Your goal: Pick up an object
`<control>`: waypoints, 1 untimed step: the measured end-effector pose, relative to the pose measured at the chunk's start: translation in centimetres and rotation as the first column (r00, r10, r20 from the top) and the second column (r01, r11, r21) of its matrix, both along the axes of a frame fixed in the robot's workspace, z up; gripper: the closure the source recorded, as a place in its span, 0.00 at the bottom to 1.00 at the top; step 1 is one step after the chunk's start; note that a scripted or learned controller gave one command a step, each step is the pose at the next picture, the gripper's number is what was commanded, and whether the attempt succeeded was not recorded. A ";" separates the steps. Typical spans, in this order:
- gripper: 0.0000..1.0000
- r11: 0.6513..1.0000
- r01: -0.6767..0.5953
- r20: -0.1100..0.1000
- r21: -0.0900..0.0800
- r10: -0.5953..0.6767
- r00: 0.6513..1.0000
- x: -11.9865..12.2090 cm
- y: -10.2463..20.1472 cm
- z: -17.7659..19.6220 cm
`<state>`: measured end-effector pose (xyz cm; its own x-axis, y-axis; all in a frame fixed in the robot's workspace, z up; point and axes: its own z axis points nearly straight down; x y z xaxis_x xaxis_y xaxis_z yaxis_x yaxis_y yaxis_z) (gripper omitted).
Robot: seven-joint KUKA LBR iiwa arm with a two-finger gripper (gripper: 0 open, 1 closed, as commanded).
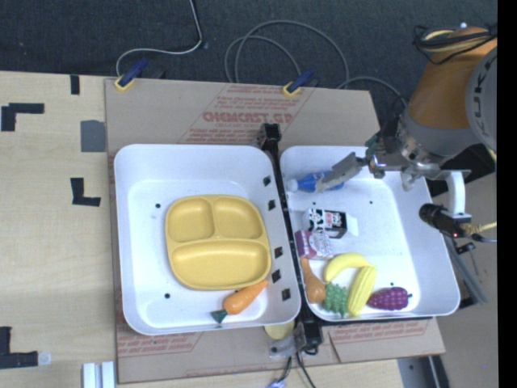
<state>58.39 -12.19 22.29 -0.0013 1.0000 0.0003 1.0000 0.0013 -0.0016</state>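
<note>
While the gripper (327, 180) hangs low over the right bin (420, 253), just beside the blue object (307, 184) at the bin's far-left corner, nothing appears lifted. Whether it grips anything cannot be told. Judged from this, the pick remains to be done.

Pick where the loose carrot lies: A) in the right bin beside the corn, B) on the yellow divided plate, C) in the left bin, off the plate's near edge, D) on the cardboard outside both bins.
C: the carrot lies on the floor of the left bin, just past the near edge of the yellow plate, not in any of its compartments.
</note>
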 end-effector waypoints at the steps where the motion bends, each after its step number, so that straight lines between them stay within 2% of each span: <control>1: 0.00 1.000 0.006 -0.001 -0.007 -0.006 1.000 1.2 0.4 -12.6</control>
